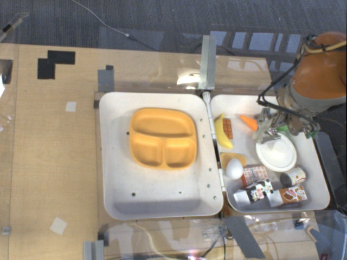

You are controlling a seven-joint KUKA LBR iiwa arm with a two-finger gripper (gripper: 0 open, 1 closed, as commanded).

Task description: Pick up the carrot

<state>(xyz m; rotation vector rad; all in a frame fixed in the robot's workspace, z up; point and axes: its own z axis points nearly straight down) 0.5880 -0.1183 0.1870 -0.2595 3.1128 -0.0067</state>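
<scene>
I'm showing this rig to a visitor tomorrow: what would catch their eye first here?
Probably the big yellow divided tray lying alone in the left bin. Next, the crowded right bin, where the gripper hangs just right of the small orange carrot, above a white bowl.

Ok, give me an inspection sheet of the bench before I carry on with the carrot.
Surface: wooden bench with left bin and right bin side by side.
Job's things: carrot lies in the right bin's far part, not gripped.
Clutter: divided yellow tray in left bin; banana, egg, white bowl, cup and small cartons in right bin.
Gripper: gripper low beside the carrot, above the bowl's rim.
Cables: thin cable behind the bench; black cable at the arm.
Surroundings: grey floor.
</scene>
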